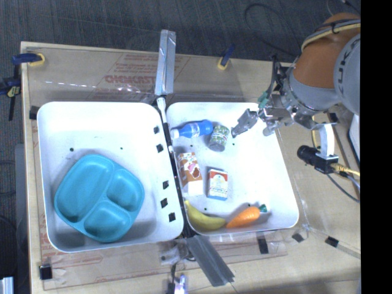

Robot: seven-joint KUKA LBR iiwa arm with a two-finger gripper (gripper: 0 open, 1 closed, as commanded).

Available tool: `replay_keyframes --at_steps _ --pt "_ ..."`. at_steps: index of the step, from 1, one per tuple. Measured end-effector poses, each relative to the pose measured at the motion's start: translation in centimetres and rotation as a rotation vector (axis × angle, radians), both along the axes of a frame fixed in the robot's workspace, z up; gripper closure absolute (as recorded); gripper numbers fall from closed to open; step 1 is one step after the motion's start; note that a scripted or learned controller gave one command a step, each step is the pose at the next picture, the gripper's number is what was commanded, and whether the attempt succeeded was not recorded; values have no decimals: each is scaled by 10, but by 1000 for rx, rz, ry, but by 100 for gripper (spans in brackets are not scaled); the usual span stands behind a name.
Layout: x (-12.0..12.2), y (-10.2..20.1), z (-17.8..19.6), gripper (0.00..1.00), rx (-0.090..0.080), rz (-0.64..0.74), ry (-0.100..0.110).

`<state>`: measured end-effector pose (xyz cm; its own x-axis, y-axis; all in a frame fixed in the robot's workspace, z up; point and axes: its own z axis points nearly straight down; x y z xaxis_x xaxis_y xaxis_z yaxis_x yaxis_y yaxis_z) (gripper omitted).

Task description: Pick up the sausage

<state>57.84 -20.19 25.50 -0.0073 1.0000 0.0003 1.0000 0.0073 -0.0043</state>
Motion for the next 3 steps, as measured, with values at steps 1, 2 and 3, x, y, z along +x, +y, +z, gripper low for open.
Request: replay_keyframes --at_steps 1,2,3 --pt "12 54 13 0 0 54 -4" --pt "-10 62 -54 0 -1 92 0" --pt "-31 79 -160 0 -4 172 -10"
